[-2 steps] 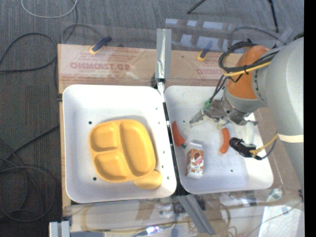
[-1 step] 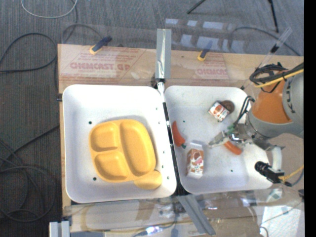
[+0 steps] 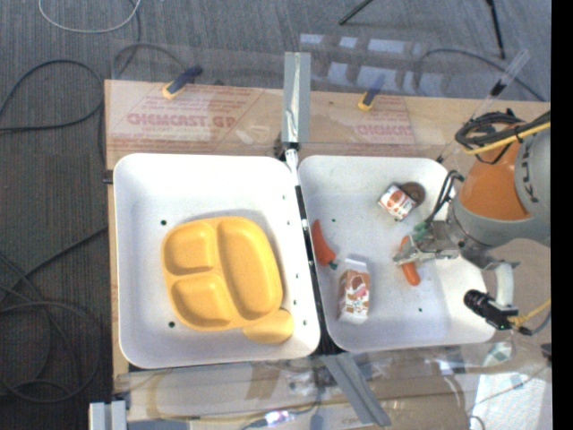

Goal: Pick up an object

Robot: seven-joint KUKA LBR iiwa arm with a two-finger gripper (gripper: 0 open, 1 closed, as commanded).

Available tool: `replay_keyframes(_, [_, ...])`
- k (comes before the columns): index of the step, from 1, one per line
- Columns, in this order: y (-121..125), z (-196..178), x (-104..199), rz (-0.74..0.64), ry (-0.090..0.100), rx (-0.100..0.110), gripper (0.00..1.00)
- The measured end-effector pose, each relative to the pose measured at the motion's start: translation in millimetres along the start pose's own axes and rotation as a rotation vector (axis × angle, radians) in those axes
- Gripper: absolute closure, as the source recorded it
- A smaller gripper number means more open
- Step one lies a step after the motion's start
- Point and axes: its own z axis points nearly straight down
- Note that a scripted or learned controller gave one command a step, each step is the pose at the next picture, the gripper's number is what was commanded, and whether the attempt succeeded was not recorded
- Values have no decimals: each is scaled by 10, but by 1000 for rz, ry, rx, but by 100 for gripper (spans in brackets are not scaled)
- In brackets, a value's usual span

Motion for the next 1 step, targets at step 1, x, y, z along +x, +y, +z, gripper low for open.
replay_keyframes(1, [323, -884, 828, 224, 1, 16, 100])
